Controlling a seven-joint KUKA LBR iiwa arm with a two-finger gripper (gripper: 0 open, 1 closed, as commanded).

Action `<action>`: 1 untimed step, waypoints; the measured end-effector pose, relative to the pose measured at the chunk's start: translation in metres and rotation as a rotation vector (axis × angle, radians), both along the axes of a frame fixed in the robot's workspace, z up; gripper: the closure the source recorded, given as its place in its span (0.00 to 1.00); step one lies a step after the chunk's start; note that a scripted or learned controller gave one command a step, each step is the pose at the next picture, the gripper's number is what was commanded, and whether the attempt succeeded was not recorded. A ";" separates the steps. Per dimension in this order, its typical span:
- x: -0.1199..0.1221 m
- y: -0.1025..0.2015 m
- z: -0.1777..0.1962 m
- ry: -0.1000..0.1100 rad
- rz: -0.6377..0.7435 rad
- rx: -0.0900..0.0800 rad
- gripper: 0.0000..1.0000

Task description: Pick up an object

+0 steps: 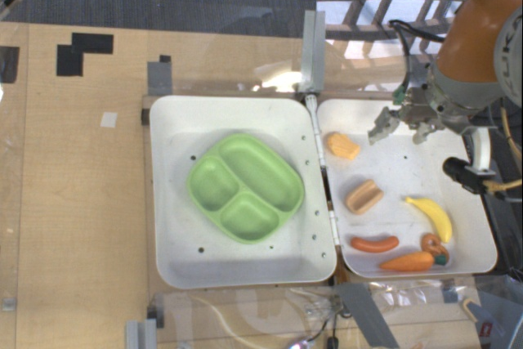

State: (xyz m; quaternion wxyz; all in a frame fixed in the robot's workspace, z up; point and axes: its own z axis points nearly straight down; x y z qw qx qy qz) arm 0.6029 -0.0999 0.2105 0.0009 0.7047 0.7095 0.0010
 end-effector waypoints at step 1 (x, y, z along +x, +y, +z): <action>-0.018 -0.005 -0.115 -0.001 0.060 0.000 0.00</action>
